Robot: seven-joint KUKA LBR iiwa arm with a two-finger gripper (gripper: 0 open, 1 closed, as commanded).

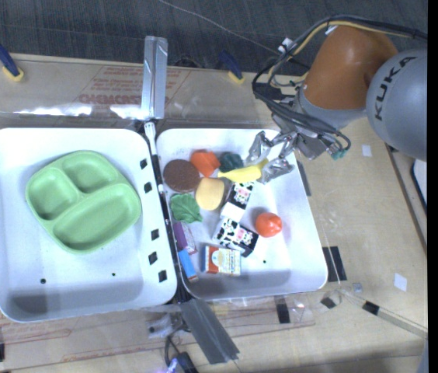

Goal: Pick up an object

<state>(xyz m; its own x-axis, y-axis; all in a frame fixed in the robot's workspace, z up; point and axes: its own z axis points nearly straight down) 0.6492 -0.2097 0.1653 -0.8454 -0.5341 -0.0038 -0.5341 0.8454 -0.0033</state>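
Two white bins sit side by side. Left bin point(1, 208) holds a green divided plate point(83, 199). Right bin point(300, 247) holds mixed toy food. At its upper right, the gripper point(269, 158) has fingers spread around one end of a yellow banana point(240, 174), which lies on the bin floor; whether they pinch it cannot be told.

We see a robotics lab: a KUKA arm point(394, 92) over a taped bench point(359, 231) bearing two white bins point(1, 208) of toy food.
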